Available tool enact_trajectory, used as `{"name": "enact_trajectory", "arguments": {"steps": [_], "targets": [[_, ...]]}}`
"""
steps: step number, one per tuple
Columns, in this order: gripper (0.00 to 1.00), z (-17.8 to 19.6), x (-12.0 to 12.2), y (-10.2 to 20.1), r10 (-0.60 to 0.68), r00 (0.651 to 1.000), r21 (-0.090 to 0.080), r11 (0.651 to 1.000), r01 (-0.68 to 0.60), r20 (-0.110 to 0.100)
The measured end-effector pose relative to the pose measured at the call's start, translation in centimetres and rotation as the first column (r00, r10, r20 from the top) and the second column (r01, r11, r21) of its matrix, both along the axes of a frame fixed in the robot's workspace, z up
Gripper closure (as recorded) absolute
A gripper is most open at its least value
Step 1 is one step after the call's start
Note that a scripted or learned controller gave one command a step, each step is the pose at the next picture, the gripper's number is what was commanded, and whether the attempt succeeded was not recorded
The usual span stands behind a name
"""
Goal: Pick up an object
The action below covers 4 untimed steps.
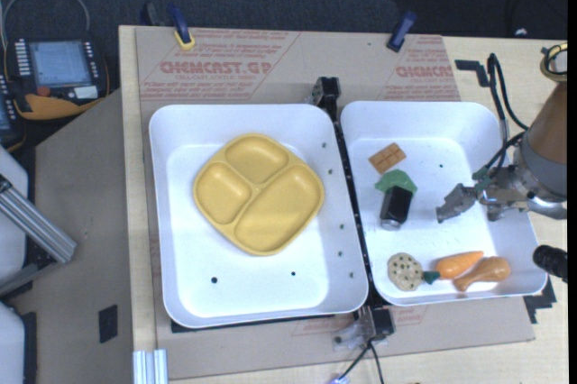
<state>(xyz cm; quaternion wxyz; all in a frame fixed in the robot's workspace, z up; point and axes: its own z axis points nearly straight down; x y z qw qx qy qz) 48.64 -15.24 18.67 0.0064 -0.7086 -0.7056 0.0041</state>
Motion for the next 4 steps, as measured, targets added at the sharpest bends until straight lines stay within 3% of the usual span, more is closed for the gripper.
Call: {"name": "enact_trajectory", "arguments": {"steps": [1,2,3,4], "targets": [[0.00,0.7,0.3,0.0,0.004,1.000,-0.003,1.000,-0.004,0.014],[0.00,-5.7,0.1,0.2,0.004,1.000,0.000,1.000,-0.004,0.007],[0.00,-10.2,0.1,0.2,0.004,1.000,-0.003,1.000,-0.004,0.015],[1.00,-9.2,0.2,0.3,0.004,1.000,-0.004,1.000,-0.004,0.017]]}}
